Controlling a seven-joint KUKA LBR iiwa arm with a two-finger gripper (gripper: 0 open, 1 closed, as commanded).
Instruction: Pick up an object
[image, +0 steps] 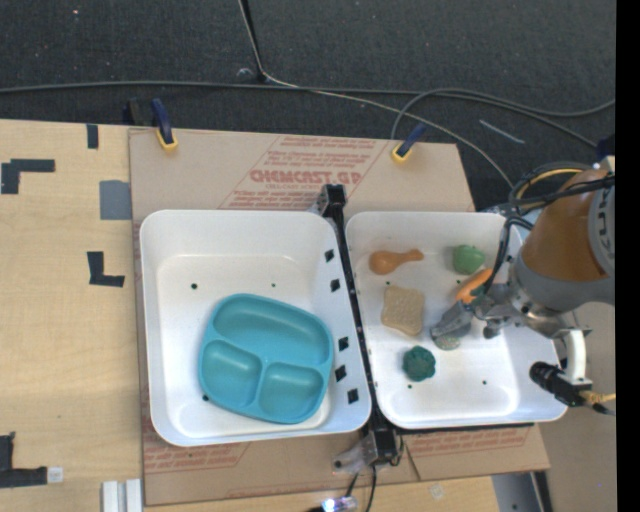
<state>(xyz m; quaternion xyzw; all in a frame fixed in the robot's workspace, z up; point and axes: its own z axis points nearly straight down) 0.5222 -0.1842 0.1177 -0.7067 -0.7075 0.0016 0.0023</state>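
From my remote station, the pick looks begun but not completed: the gripper (450, 328) hangs low inside the right bin (500, 405), just beside the tan sponge-like block (403, 310), and nothing can be made out between its tips, so I count no object as lifted. Whether the tool stands open or closed I cannot tell, since its dark end blurs against the white floor at this slant. All four candidates lie on the bin floor: the tan block just left of the tool, the dark green lump (420, 363) nearer the front wall, the pale green ball (466, 258) toward the far right corner, and the orange spoon-shaped piece (394, 260) toward the far left. I judge the tan block the likeliest target, being closest. It is a squat slab whose slightly longer axis runs from the far wall toward the near one, tilted a little; it has no distinct pointing end. The orange piece, by contrast, lies with its long axis across the bin, bulb to the left. The teal divided tray (266, 358) rests in the left bin (165, 250). What remains is closing on an object and raising it.
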